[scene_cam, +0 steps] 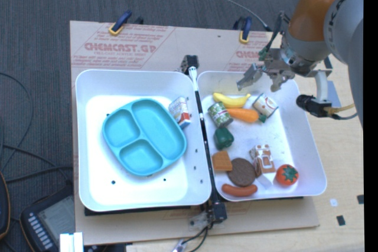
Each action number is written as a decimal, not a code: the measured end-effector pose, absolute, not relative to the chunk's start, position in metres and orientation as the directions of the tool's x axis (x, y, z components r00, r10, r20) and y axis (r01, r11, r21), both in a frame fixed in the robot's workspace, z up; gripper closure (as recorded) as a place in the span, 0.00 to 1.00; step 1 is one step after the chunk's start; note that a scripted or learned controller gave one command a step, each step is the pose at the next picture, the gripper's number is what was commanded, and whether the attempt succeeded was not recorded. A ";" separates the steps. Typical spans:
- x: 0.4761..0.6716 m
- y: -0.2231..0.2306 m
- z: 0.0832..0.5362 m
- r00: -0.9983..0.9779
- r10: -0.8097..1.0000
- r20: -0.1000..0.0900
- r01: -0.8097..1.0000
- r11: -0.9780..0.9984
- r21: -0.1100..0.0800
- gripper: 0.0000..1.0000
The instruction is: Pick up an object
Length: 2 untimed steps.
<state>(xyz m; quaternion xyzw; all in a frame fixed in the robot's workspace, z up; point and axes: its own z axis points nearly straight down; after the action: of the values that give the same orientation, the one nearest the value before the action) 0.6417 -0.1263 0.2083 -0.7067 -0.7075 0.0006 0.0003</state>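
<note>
Bench (118,47) with a brown board clamped on top, two white bins side by side. Left bin (94,186) carries a blue divided plate (144,136) and a small carton (181,111) against its right wall. Right bin (307,153) is crowded with toy food: banana (231,100), carrot (245,115), green can (219,114), green pepper (223,138), small box (265,105), brown cookie (241,172), toast square (222,161), sausage (238,190), tomato (286,175), printed carton (261,158). Pincer (266,76) hangs over the right bin's far end, fingers spread apart, nothing between them, just above banana and small box. Likely target is the banana or carrot, nearest below. Both look like light hollow plastic, stiff, smooth and a bit slippery, not fragile. Best grip looks across the narrow middle of the banana, since the curved ends would slide out. Neighbours touch close, so the can could get nudged.
</note>
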 end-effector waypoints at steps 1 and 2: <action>0.641 -0.098 0.088 -0.001 1.000 -0.002 1.000 0.001 0.005 0.00; 0.642 -0.098 0.099 -0.001 1.000 -0.003 1.000 0.001 0.008 1.00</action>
<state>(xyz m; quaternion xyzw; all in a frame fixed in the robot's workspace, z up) 0.6417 -0.0985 0.0991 -0.7067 -0.7075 -0.0016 -0.0038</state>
